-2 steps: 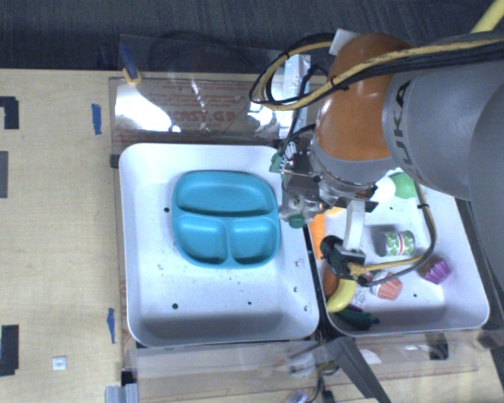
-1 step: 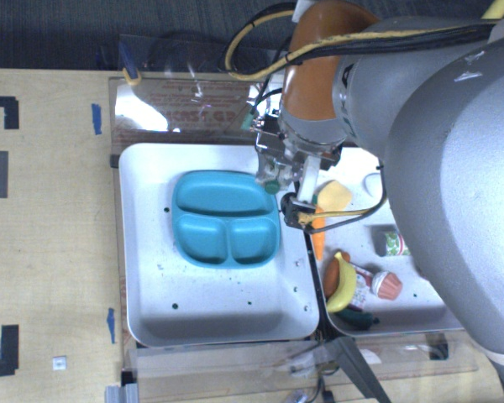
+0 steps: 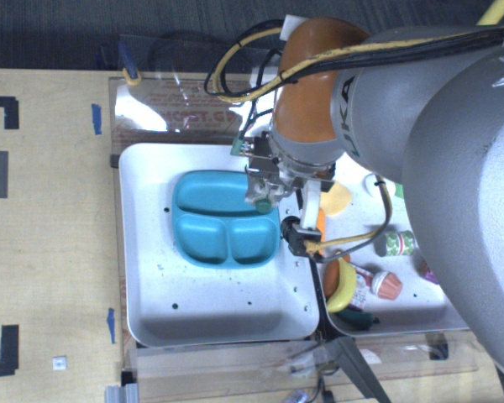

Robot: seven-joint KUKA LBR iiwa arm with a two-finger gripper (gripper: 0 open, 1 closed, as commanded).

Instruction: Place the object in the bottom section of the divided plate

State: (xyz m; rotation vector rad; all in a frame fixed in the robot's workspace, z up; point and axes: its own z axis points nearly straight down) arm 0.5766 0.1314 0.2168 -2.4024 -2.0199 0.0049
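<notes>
A small greenish object [image 3: 264, 206] shows at the tip of the end effector [image 3: 263, 193], just over the right rim of the blue divided plate [image 3: 223, 218]. It is too small and too hidden by the wrist hardware to name, and I cannot tell whether the end effector is spread, pressed together or pinching it.

The plate lies in the upper middle of the left white bin [image 3: 151, 292], with one wide section toward the bin's far edge and two smaller sections side by side toward its near edge. The object sits about at the divider between the wide section and the right-hand smaller one.

The right bin [image 3: 420, 305] holds the remaining items: a banana [image 3: 346, 288] near its left wall, a pale yellow piece [image 3: 338, 198] further up, and a few small packages.

Judging from this, the step in hand is the carry or the placing over the plate. The next move calls for shifting toward the bin's near edge, so the object clears the divider, then lowering and releasing inside a bottom section.
</notes>
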